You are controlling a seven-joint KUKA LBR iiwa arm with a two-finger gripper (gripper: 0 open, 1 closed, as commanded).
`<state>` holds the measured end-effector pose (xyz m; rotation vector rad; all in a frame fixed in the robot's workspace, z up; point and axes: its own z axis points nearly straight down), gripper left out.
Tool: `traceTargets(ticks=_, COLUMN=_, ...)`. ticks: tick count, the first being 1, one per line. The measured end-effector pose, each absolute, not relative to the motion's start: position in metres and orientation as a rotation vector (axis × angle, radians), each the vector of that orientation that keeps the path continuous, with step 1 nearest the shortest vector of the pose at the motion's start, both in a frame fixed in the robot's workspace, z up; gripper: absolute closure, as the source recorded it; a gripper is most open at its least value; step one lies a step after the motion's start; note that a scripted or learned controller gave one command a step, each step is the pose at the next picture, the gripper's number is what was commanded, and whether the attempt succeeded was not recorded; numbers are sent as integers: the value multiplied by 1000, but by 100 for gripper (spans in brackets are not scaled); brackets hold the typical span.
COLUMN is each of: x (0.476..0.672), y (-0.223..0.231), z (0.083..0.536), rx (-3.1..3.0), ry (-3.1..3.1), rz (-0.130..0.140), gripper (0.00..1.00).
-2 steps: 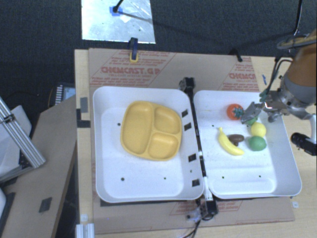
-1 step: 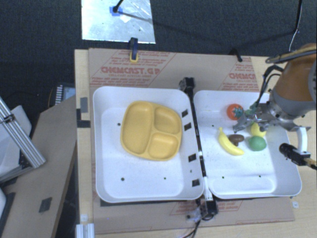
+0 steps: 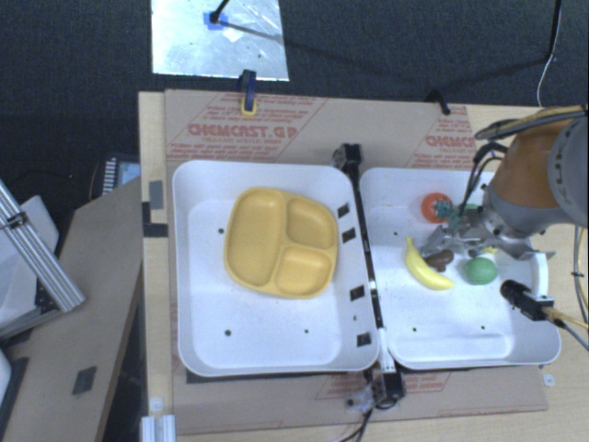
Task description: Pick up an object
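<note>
A: Gripper (image 3: pixel 440 247) low in right bin (image 3: pixel 460 348), over brown object (image 3: pixel 440 259), banana (image 3: pixel 427 266) just beside.
B: Positioned for grasp, presumably (jaw state: cannot tell). Green ball (image 3: pixel 479 271) near, tomato (image 3: pixel 435 206) beyond.

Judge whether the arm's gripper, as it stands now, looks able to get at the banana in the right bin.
Probably yes. The gripper is low in the right bin, right beside the banana, whose top lies uncovered. The tomato and green ball lie apart from it, though a small dark object touches it.
</note>
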<state>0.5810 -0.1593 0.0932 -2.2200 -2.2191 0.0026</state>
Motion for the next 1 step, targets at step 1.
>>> traceTargets(ticks=1, x=583, y=-160, z=108, rx=-2225, ry=-2224, rz=-3, gripper=100)
